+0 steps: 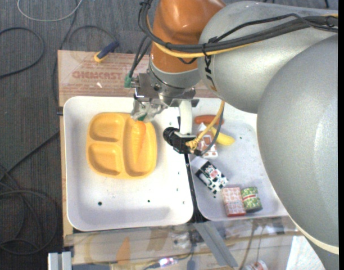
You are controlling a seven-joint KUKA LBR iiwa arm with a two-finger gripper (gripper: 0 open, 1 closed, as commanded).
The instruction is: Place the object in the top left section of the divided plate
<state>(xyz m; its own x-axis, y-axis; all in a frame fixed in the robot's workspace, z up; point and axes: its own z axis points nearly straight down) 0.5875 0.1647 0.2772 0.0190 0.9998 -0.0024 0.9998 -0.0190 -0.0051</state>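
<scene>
Well, the big grey arm [273,94] with its orange band takes up most of the right side and reaches across to the left. Under it are two white bins side by side. The left bin [127,207] holds a yellow divided plate [99,167]. The plate has two small parts on its left and one long part on its right.

The gripper [143,110] hangs over the top right edge of the plate. I cannot tell if it is open or closed, or if it is gripping anything.

An orange carrot-shaped object [139,142] is in the long right part of the plate, with its top end just below the gripper. It is not in the top left part.

The right bin [245,156] holds small toys: a black and white spotted one [212,178], a red box [232,200] touching a green box [250,198], and a yellow piece [223,140].
</scene>
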